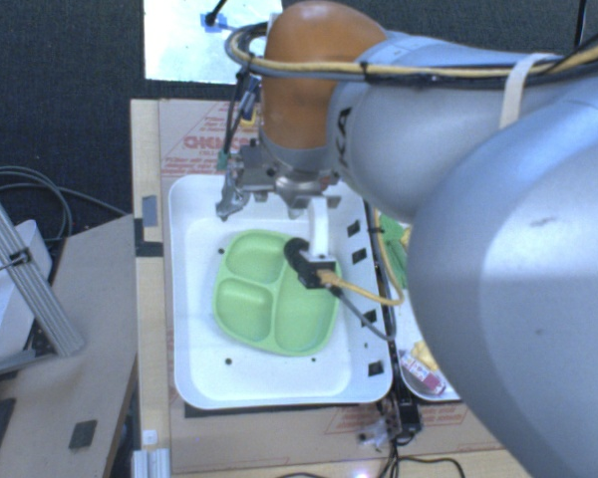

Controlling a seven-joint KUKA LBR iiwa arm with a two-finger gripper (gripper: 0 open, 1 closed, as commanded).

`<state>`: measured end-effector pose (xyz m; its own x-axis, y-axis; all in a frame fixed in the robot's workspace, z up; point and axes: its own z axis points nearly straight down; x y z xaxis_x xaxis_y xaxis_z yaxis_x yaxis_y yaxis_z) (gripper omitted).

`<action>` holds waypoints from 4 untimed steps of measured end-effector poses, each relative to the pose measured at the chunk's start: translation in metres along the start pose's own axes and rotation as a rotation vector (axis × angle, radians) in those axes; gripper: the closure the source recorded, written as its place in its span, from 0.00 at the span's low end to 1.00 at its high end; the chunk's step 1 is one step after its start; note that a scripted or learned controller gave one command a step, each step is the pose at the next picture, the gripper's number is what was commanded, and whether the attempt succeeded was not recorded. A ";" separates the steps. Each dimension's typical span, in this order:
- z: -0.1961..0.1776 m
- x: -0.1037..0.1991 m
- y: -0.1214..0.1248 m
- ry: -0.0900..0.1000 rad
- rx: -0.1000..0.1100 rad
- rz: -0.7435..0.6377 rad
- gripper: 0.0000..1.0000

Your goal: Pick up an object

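A light green divided plate (269, 302) lies flat in the left white bin (194, 267), filling most of its middle. My gripper (229, 202) hangs over the bin's far left part, just beyond the plate's far rim, with no object seen in it. The grey arm and its orange band cover the bin's far right corner.
The right bin (404, 391) is mostly hidden under the arm. A green and yellow thing (394, 252) peeks out at its left wall, and a small red and white packet (424, 371) lies near its front. Cardboard (194, 142) lies under the bins.
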<state>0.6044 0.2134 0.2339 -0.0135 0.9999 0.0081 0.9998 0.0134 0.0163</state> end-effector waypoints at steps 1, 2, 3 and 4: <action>0.007 0.024 -0.065 -0.006 0.019 0.006 0.00; -0.004 0.022 -0.061 -0.007 0.015 0.005 1.00; -0.027 0.007 -0.086 -0.008 0.017 0.014 1.00; 0.034 -0.046 -0.070 -0.010 0.020 0.017 1.00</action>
<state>0.5351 0.1667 0.1981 0.0038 1.0000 -0.0022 1.0000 -0.0038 -0.0036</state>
